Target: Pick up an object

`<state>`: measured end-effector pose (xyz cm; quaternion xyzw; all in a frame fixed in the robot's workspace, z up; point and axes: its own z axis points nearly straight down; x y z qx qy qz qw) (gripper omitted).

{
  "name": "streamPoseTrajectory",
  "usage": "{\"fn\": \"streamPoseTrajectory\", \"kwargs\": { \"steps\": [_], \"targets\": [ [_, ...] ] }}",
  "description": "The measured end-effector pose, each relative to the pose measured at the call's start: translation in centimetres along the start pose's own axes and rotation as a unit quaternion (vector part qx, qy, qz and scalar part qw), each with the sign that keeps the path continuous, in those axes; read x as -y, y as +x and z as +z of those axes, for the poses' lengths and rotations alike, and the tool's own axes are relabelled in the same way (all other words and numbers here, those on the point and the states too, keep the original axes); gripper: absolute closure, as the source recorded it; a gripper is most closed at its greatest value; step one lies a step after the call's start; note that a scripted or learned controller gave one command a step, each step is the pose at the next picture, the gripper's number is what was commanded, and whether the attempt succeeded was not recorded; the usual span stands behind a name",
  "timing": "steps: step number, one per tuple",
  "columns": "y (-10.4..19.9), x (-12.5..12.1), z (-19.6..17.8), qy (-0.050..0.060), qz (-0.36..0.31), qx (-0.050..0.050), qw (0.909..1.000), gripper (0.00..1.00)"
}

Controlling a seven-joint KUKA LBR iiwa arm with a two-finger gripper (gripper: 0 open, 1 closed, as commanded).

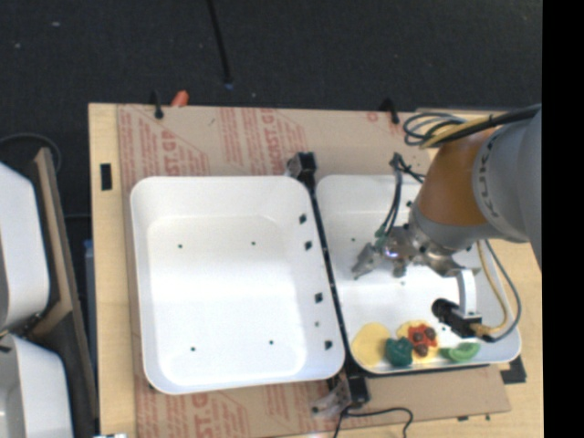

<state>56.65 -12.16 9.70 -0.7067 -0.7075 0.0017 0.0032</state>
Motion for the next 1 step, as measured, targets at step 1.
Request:
{"fn": "streamPoseTrajectory", "kwargs": {
  "steps": [1],
  "targets": [
    [-1.71, 1.42, -9.4, -0.008, 0.001, 0.002, 1.0, 0.0]
  ]
}}
